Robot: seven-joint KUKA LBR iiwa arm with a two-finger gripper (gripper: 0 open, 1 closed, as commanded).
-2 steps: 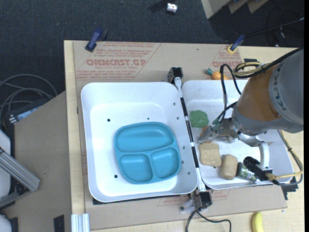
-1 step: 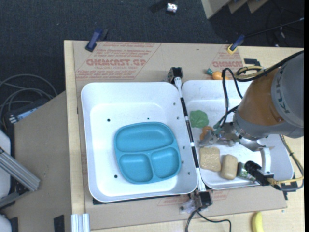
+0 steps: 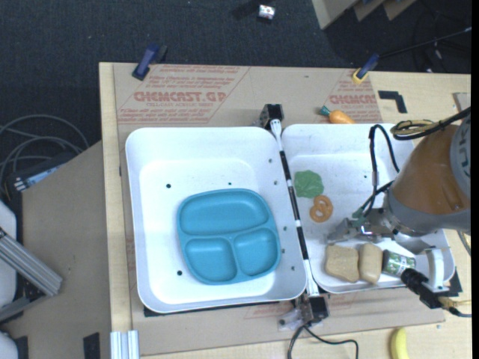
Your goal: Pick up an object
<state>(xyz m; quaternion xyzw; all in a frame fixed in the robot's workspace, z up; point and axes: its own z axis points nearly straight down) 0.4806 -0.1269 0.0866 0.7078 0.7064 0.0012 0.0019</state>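
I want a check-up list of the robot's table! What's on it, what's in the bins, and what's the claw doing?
Surface: bench bears left bin and right bin.
Job's things: green piece, pretzel, two tan blocks, all in the right bin.
Clutter: blue divided plate in the left bin; orange item and yellow item on the bench.
Grippers: gripper low above the right bin; jaws too unclear to judge.
Cables: black cable along the arm.
Surroundings: dark floor, grey cables at left.
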